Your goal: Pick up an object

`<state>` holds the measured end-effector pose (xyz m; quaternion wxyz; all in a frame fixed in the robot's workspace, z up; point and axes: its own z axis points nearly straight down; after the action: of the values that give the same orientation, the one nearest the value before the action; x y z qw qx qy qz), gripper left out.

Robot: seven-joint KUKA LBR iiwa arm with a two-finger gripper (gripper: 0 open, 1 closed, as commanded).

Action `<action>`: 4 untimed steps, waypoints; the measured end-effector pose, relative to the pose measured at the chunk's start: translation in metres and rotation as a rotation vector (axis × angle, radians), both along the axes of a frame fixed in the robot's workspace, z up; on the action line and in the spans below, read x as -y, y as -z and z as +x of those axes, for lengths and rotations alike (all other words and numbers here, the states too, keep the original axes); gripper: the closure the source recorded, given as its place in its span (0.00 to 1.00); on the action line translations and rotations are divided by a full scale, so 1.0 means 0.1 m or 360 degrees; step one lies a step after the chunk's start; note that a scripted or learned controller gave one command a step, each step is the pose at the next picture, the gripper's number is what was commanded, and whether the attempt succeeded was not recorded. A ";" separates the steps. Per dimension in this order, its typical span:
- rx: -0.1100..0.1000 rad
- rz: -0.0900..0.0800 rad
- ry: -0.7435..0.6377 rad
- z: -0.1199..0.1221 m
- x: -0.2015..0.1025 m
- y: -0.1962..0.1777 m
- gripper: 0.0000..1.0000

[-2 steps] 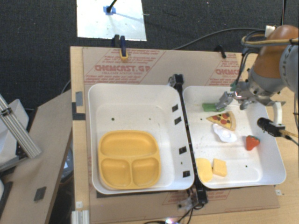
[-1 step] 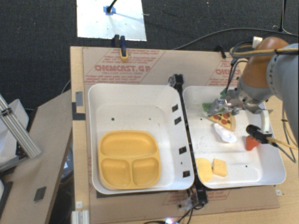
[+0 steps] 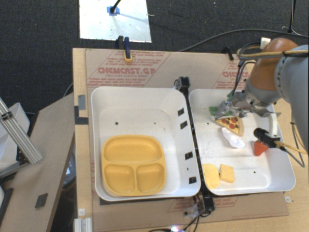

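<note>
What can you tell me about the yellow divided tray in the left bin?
The yellow tray looks like matte plastic, a rounded rectangle with three compartments: one wide one along the far side and two smaller ones side by side along the near side. It lies flat and upright on the floor of the left bin, toward the near edge, its front close to the bin's near wall. Nothing lies in its compartments, and nothing else touches it.
</note>
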<state>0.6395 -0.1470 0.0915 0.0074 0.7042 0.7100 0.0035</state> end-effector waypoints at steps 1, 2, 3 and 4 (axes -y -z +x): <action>0.0003 -0.0002 -0.0002 0.01 0.01 -0.11 1.00; -0.0019 0.0008 0.0005 -0.05 -0.01 -0.57 1.00; -0.0015 0.0007 0.0002 0.01 -0.09 -1.14 1.00; -0.0014 0.0006 0.0003 0.03 -0.09 -1.66 1.00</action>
<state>0.6420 -0.1377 0.2578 0.0029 0.7048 0.7094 0.0018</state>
